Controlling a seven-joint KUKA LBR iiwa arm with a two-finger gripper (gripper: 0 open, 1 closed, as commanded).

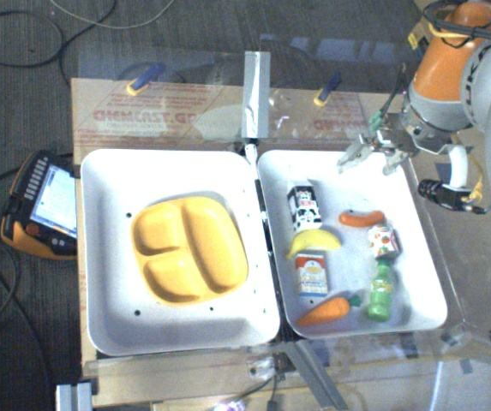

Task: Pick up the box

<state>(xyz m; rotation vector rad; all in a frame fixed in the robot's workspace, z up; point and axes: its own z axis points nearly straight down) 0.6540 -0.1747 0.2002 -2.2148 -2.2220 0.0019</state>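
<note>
A flat red-and-white box lies in the right bin, just below a yellow banana. A smaller red-and-white carton lies further right in the same bin. My gripper hangs over the bin's far edge, well above and to the right of the box. Its two fingers are spread apart, open, with nothing between them. The orange band of the arm rises behind it at the top right.
The right bin also holds a black-and-white carton, a sausage, a green bottle and a carrot. A yellow divided tray fills the middle of the left bin.
</note>
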